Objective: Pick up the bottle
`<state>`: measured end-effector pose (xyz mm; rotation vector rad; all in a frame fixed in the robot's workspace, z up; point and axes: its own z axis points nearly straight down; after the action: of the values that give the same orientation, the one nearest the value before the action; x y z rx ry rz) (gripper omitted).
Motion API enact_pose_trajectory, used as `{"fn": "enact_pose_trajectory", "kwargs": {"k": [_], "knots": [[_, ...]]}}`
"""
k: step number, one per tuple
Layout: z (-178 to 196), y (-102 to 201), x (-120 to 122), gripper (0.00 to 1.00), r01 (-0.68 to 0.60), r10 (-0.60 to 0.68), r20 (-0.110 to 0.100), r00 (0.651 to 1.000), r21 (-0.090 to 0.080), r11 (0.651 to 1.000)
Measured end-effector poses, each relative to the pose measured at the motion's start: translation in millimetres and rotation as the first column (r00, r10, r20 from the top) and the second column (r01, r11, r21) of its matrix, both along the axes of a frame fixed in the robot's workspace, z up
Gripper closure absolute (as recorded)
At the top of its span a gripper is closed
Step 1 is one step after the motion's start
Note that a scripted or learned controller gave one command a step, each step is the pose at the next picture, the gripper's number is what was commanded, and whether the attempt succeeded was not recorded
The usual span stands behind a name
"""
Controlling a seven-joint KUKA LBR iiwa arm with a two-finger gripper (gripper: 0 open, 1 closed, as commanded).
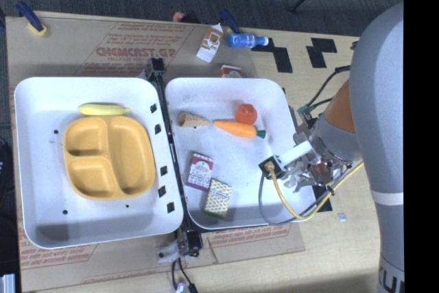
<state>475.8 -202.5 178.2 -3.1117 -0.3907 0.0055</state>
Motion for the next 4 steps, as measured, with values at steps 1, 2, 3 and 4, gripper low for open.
{"fn": "enact_pose_trajectory", "kwargs": {"k": [1, 2, 3, 4], "knots": [[-2.4, -7.7, 0.0, 1.00, 0.041, -0.041, 0.000, 0.999, -0.001, 0.999], [7.1, -6.9, 0.2, 1.00, 0.032, -0.032, -0.003, 0.999, 0.004, 0.999], [-1.1, 56.8, -0.1, 1.00, -0.182, 0.182, -0.001, 0.983, 0.001, 0.983], [2.8, -5.9, 0.1, 1.00, 0.041, -0.041, 0.000, 0.999, -0.001, 0.999]]}}
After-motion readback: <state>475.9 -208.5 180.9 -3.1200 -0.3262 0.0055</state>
